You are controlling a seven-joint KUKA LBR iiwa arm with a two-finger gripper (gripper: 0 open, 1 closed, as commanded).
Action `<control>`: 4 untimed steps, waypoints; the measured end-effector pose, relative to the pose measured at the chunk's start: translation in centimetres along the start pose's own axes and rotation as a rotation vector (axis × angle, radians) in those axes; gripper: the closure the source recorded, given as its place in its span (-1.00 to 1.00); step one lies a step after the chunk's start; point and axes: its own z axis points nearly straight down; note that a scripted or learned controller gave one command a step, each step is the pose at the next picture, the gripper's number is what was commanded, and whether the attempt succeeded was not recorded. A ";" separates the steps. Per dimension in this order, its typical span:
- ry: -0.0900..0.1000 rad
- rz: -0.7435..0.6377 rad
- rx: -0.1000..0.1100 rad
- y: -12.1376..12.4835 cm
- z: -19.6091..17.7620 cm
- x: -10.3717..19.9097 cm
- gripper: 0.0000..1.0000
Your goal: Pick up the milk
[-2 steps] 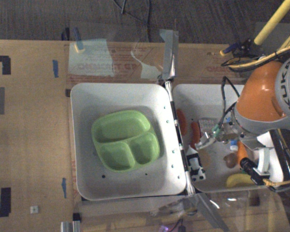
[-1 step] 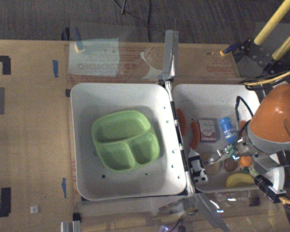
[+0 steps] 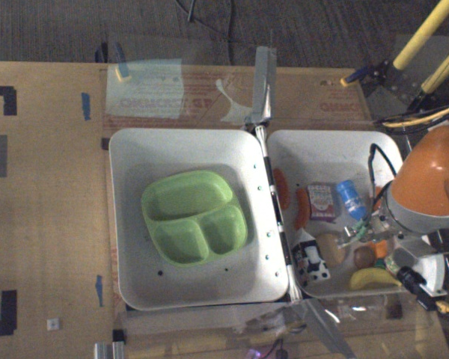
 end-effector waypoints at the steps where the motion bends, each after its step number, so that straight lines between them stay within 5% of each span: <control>1: 0.011 -0.163 0.011 -1.6 1.6 -7.6 1.00; 2: 0.009 -0.158 0.008 -1.5 0.6 -7.8 1.00; 3: 0.002 0.080 0.014 1.5 1.5 -0.2 1.00; 4: 0.003 -0.038 0.017 -1.8 -3.5 -6.8 1.00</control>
